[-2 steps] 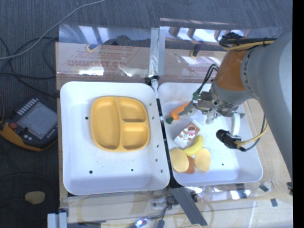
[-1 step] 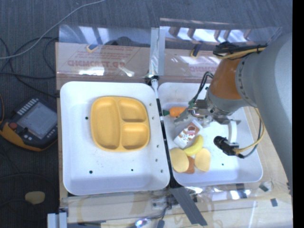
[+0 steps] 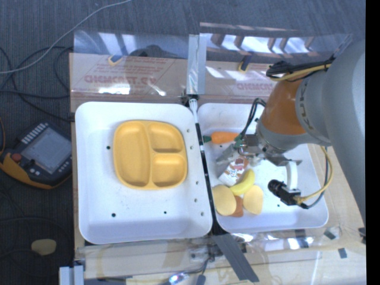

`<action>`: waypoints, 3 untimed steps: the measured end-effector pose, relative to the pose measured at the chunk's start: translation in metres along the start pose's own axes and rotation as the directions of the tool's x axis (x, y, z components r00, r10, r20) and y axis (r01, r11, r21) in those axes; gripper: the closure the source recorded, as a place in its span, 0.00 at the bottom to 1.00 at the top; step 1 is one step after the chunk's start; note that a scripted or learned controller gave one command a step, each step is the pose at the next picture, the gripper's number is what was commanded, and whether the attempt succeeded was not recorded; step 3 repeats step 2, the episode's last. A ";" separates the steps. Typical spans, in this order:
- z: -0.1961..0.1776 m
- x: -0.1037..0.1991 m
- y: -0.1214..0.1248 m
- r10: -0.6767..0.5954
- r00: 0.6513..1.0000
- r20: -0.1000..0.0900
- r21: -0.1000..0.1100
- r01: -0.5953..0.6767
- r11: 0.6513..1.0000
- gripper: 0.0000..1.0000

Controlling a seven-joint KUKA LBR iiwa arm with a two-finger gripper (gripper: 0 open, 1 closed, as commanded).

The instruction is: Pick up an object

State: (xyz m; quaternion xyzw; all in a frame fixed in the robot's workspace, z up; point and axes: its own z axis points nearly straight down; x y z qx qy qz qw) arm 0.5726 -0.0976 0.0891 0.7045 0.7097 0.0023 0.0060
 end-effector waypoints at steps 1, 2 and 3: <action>-0.010 0.000 0.001 0.001 1.000 -0.001 -0.002 -0.001 1.000 1.00; -0.094 0.060 0.012 0.032 0.999 -0.004 0.014 -0.032 0.999 1.00; -0.094 0.060 0.012 0.032 0.999 -0.004 0.014 -0.032 0.999 1.00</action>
